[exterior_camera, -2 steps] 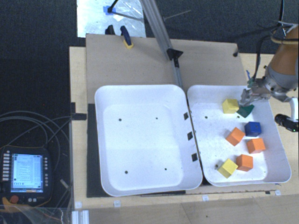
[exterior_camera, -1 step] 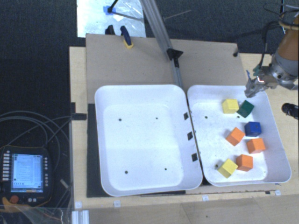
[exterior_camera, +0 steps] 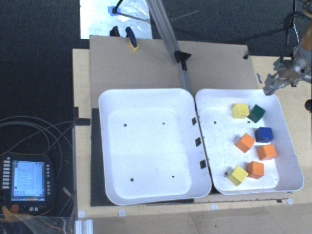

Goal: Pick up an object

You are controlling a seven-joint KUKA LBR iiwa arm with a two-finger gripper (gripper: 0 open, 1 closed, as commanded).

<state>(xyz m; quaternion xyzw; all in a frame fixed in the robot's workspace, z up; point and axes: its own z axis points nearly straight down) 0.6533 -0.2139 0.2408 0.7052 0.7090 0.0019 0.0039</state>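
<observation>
The right bin [exterior_camera: 285, 130] holds several small blocks. A yellow block [exterior_camera: 240, 110] and a dark green block [exterior_camera: 256, 113] lie near its far side. Below them sit a blue block [exterior_camera: 263, 134], an orange block [exterior_camera: 245, 142] and another orange block [exterior_camera: 266, 152]. Near the front lie a yellow block [exterior_camera: 238, 175] and an orange block [exterior_camera: 255, 169]. My gripper [exterior_camera: 271, 85] hangs over the bin's far right corner, well above and apart from the blocks, with nothing seen in it.
The left bin [exterior_camera: 105, 130] stands beside the right one, joined by black clips. A grey pole [exterior_camera: 165, 26] slants across the cardboard sheet behind the bins. A teach pendant [exterior_camera: 27, 182] with cables lies at the lower left.
</observation>
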